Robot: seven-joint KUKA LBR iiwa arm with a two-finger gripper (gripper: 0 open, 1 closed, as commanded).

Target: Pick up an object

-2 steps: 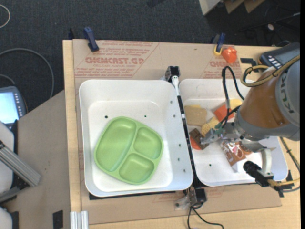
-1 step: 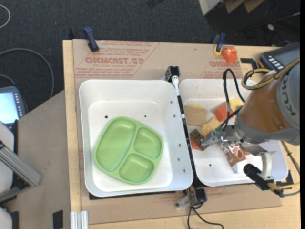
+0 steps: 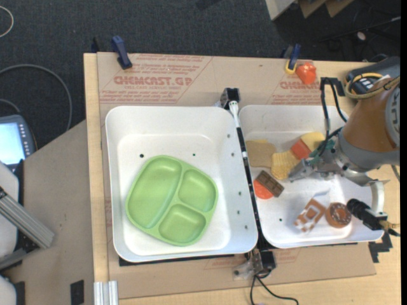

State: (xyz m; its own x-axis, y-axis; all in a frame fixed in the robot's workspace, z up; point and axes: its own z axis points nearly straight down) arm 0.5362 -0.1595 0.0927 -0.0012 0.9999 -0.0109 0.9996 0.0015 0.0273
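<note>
My claw (image 3: pixel 304 168) hangs low in the right bin (image 3: pixel 356 237), near its middle, but I cannot tell its state. Around it lie an orange block (image 3: pixel 301 149), a yellow waffle piece (image 3: pixel 280 164) and a brown bar (image 3: pixel 269 184). The green divided plate (image 3: pixel 172 199) fills the left bin (image 3: pixel 121 132).

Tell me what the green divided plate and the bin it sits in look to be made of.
Green divided plate: probably molded plastic, matte to slightly glossy, judging by its uniform colour and rounded, soft-edged compartments.
Left bin: apparently thin formed plastic, smooth white, with rounded corners, soft light reflections and small dark holes in the floor.
</note>
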